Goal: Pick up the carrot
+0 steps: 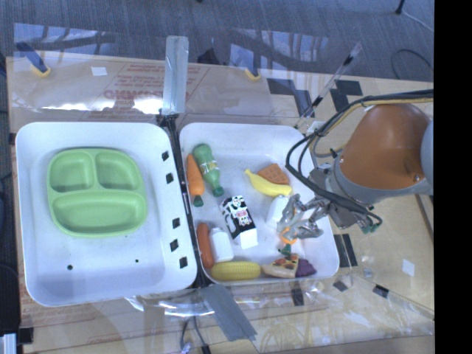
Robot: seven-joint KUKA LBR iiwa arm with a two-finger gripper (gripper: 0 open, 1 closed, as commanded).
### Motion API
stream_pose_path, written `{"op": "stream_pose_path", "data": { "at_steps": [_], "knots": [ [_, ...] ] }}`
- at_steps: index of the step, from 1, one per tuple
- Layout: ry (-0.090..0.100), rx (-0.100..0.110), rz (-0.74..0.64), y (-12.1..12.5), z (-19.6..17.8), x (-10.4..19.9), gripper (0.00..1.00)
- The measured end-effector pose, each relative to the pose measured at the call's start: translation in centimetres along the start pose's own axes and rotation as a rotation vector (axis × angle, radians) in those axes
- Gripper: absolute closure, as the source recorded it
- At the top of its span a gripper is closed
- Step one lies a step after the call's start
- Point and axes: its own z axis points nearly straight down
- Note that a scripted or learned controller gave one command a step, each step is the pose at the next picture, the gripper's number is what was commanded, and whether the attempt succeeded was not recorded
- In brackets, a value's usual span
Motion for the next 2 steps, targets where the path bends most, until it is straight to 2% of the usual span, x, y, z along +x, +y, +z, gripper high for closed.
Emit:
{"op": "stream_pose_path", "data": {
  "at_steps": [1,2],
  "knots": [
    [0.001,-0.001,0.000,0.0,0.0,0.0,0.00],
    [0.004,-0.005,-0.182,-1.2,7.8,-2.8,0.00]
  ]
}}
